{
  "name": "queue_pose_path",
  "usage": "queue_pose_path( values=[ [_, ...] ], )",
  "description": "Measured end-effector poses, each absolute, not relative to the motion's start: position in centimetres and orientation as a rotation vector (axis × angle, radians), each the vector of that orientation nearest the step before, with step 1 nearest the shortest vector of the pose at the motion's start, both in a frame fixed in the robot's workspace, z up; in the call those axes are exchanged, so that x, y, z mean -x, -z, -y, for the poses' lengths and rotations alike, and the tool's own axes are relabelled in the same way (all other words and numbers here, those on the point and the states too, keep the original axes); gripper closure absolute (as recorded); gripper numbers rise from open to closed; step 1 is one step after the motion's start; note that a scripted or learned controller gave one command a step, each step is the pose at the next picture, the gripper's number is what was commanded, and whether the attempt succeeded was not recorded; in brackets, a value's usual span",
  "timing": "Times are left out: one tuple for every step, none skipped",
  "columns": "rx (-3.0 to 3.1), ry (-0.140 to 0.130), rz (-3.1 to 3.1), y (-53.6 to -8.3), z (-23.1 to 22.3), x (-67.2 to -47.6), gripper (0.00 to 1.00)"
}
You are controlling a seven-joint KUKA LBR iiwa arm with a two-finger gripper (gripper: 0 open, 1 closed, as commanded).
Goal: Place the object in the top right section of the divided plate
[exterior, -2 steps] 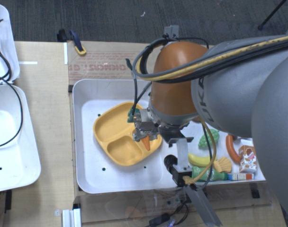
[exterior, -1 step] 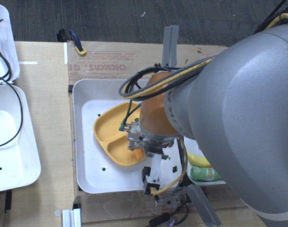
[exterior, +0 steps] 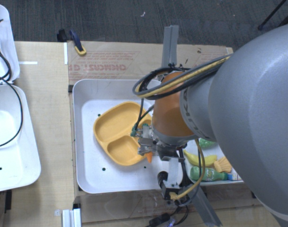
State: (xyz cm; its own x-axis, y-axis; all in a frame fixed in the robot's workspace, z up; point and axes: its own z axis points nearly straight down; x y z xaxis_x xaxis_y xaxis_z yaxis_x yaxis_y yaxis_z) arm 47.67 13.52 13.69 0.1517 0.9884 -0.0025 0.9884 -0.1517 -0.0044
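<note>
Far left: shallow white plastic bin (exterior: 13, 164), part cut off, black cable (exterior: 9, 103) looping across it. Centre: second shallow white bin (exterior: 87, 141) on the wooden bench (exterior: 49, 79); brown cardboard sheet (exterior: 115, 63) at its 12 o'clock, small blue-and-yellow clamp (exterior: 77, 45) at 11 o'clock.

Yellow divided plastic plate (exterior: 116, 131) lies flat in this bin, left of middle, sections bare where visible. Its right rim is hidden under the wrist.

Grey arm with orange band (exterior: 170, 112) covers the bin's right half. Gripper (exterior: 148, 151) sits at the plate's 4 o'clock edge, seen end-on; fingers spread or pressed — cannot tell. Small orange object (exterior: 149, 157) pokes out just below it, touching or held unclear.

Right, 3 to 4 o'clock of the gripper: yellow toy banana (exterior: 203, 160), green bottle-like toy (exterior: 208, 175), tan ridged piece (exterior: 222, 165), close together.
</note>
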Motion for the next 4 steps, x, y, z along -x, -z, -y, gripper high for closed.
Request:
queue_pose_path(
  values=[
    [2.251, -0.007, 2.191, -15.2, -18.2, -49.8, 1.00],
    [2.254, -0.014, 2.186, -16.0, -18.0, -49.8, 1.00],
    [2.585, 0.031, 1.777, -10.5, -14.5, -49.7, 1.00],
    [2.594, -0.007, 1.770, -9.1, -13.8, -49.1, 0.00]
  ],
)
